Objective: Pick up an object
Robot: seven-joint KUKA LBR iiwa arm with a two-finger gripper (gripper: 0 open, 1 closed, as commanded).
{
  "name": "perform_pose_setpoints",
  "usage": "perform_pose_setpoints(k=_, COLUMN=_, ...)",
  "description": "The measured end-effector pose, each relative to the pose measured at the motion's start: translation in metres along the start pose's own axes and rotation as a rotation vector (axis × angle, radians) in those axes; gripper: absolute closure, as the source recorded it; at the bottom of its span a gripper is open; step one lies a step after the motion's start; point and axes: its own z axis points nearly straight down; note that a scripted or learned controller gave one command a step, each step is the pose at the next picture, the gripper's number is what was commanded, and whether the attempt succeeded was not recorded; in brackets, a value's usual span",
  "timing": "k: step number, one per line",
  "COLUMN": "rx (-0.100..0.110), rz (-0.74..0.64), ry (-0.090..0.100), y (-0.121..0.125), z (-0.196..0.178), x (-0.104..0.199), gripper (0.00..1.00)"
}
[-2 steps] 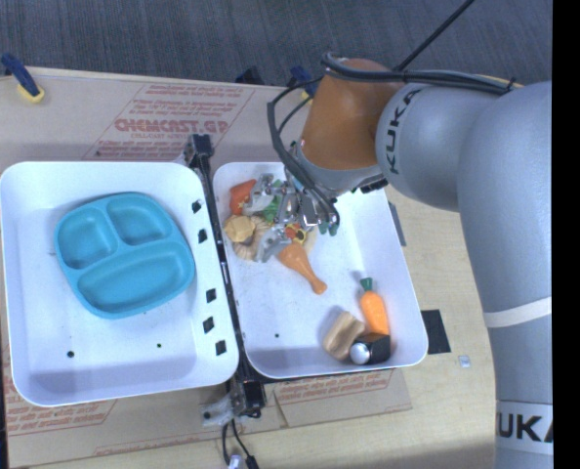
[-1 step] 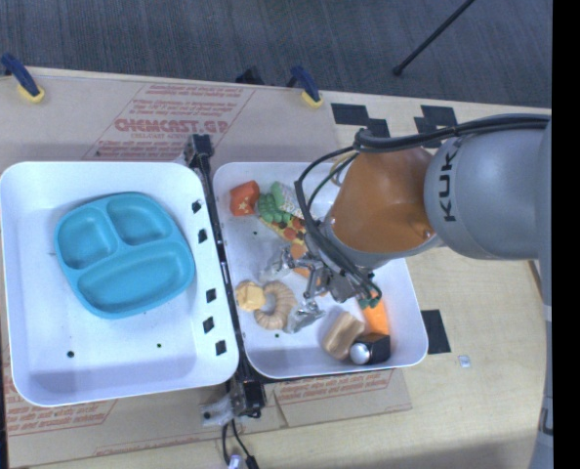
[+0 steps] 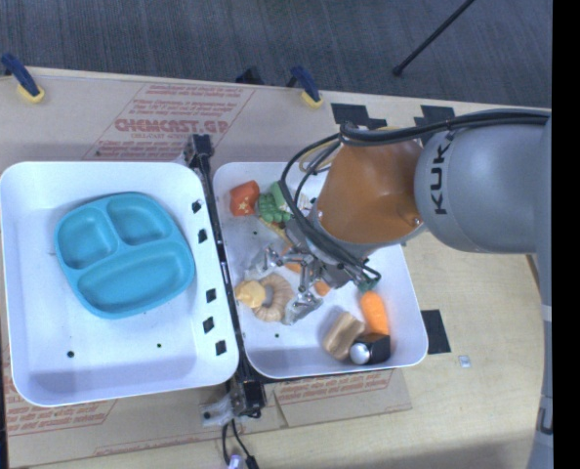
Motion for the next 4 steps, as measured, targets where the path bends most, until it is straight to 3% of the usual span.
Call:
perform_pose_setpoints(k=1, rx=-0.002, rz=-0.341, ry=0.002, y=0.002, z=0.000, x=0.012, gripper=0.00)
perform_pose_setpoints(k=3, rx=-0.002, rz=-0.126, ry=0.003, y=0.014, z=0.000, x=0.013, gripper=0.00)
perform_pose_setpoints(k=4, rx=0.000, rz=-0.205, ry=0.000, y=-0.015, z=0.000, x=-0.034, gripper=0.00)
